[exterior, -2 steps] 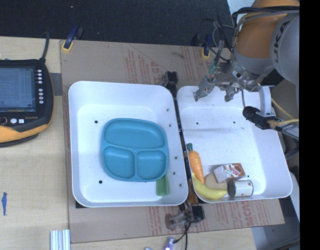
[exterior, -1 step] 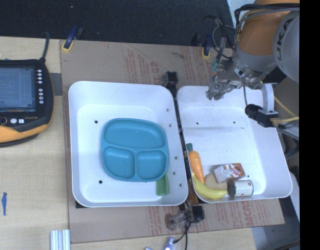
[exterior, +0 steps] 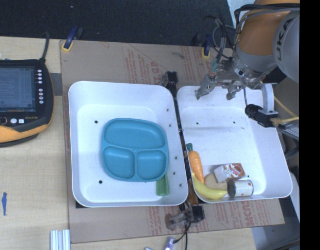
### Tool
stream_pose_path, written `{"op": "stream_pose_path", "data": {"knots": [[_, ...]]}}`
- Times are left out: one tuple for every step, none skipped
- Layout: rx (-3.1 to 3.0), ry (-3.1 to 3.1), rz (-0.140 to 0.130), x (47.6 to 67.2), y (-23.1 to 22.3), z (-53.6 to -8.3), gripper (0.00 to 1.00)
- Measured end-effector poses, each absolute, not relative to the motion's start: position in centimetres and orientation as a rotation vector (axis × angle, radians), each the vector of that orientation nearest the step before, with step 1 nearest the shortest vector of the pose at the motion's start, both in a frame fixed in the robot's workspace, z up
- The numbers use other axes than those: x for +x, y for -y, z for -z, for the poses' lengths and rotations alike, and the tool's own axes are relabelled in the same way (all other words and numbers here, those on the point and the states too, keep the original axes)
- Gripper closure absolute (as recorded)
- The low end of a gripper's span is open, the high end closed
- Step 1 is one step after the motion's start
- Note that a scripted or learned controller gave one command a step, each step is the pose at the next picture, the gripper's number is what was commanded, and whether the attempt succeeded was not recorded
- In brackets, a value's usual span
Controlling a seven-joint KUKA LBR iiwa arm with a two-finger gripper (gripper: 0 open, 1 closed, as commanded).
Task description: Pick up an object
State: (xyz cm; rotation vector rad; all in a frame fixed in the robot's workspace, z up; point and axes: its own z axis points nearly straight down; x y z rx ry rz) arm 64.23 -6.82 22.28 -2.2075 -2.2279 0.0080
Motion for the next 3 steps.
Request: {"op": "stream_pose_path", "data": {"knots": [[-2.213,2.226,-0.008,65.6,2.5,-19.2,0.00],[-2.210,2.228,-0.010,65.6,2.5,-20.2,1.00],[-2.210,2.228,-0.010,65.6,2.5,-20.2,0.00]]}}
